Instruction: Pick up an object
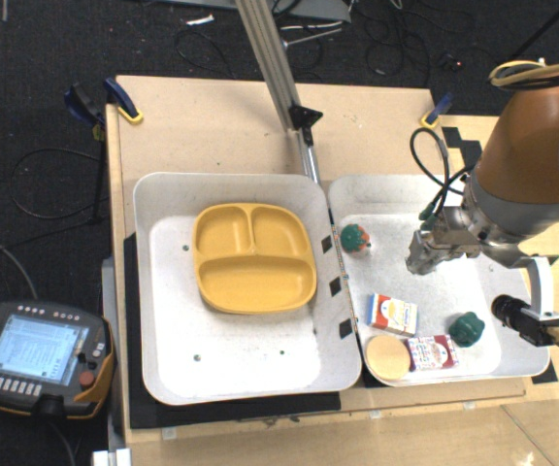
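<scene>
A yellow plate (255,258) lies in the left bin (163,357). In the right bin (512,357) sit a small box (393,313), a green ball (468,329), and above them the gripper (423,260); its grip cannot be told.

Divided plate (255,258) in L bin (153,289); box (393,314), disc (389,356), two balls in R bin (512,357).

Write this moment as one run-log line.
pincer: above right white bin, nothing seen held | yellow divided plate: left bin
</scene>
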